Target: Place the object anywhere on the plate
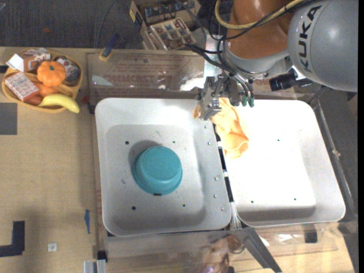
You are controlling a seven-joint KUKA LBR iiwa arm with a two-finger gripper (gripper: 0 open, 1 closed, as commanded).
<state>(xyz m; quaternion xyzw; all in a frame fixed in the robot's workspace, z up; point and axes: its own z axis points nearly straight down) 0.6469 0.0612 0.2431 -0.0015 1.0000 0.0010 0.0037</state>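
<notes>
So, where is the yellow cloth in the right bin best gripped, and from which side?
Take the yellow cloth at its bunched upper end, where the gripper is, coming straight from above. It looks soft and crumpled, so a raised fold probably gives more hold than the flat lower part, and the bin wall beside it hampers a sideways approach.

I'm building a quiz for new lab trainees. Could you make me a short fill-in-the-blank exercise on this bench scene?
1. The round teal plate lies in the ____ white bin.
2. The limp cloth hanging below the pincer is ____ in colour.
3. The cloth hangs over the ____ edge of the right white bin.
4. In the fruit basket on the wooden bench, the banana lies below an orange ____.

Missing words: left; yellow; left; pumpkin
</notes>
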